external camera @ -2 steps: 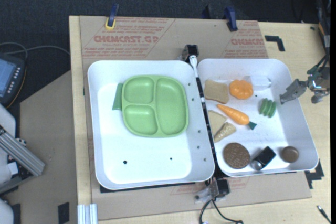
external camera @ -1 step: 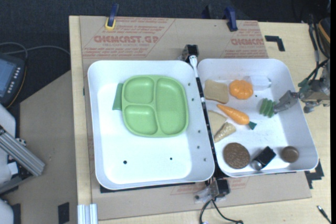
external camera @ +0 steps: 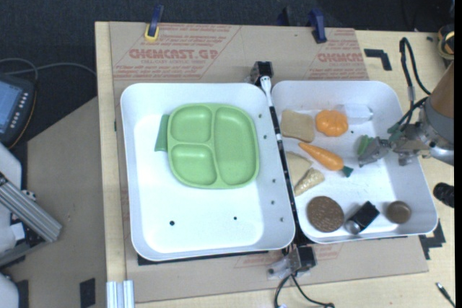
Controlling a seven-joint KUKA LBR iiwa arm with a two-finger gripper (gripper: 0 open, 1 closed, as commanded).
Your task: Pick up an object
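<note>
Orange carrot (external camera: 321,155) looks like the closest pick to me, lying just off the tip of the gripper (external camera: 369,149) on the side away from the arm. The gripper itself is low over the right bin (external camera: 375,94), reaching in from the arm's side, and honestly I can't tell how it's set; it's a small greyish-green blob at this angle. Nothing visibly sits in it, so I'd call this the approach step, grasp not made yet.

Other stuff around it: an orange ball-ish thing (external camera: 332,122) up and away from the tip, with a tan block (external camera: 297,125) a bit further out past that. A pale wedge (external camera: 308,181) sits below the carrot. Toward the near edge of the bin, below the gripper, there's a brown disc (external camera: 325,213), a small black block (external camera: 363,216) and a little brown round piece (external camera: 398,211). The green divided tray (external camera: 214,145) is well apart, over in the left bin (external camera: 144,177), so probably not the target.

Next move, my guess: it needs to slide a touch further out over the carrot, line up across its narrow width and not along its length, then drop straight down and close. The carrot lies at a slant, so wrist angle matters. Could easily just nudge it sideways instead.
</note>
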